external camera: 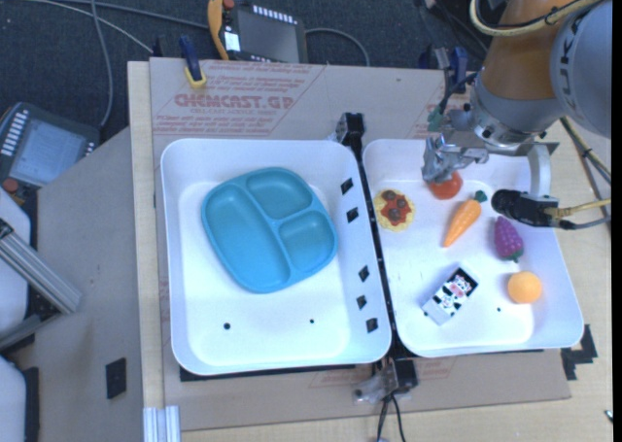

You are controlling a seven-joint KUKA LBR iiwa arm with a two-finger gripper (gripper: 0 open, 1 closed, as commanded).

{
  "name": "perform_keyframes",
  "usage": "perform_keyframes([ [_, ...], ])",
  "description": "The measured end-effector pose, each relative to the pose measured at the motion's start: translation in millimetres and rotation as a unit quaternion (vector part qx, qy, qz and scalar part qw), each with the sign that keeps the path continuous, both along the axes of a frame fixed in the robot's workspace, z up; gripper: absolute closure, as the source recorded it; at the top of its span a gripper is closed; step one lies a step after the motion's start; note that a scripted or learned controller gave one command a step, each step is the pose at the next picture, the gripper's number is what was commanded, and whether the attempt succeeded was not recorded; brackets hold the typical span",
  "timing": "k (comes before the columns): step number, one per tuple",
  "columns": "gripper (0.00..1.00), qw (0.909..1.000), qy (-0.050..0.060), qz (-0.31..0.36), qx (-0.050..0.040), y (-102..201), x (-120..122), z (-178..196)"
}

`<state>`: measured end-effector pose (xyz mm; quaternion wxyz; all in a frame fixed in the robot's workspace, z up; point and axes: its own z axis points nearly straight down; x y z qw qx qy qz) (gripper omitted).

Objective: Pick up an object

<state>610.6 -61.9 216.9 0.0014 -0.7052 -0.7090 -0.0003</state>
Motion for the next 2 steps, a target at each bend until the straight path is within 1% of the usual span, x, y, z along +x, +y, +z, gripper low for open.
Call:
perform_keyframes([
  [1,1.00,1.0000,0.000,0.001,0.0005,62.1,1.9,-3.7],
  [2,1.00,1.0000,-0.002,0.000,-0.0002,122.5,16.3,-4.7],
])
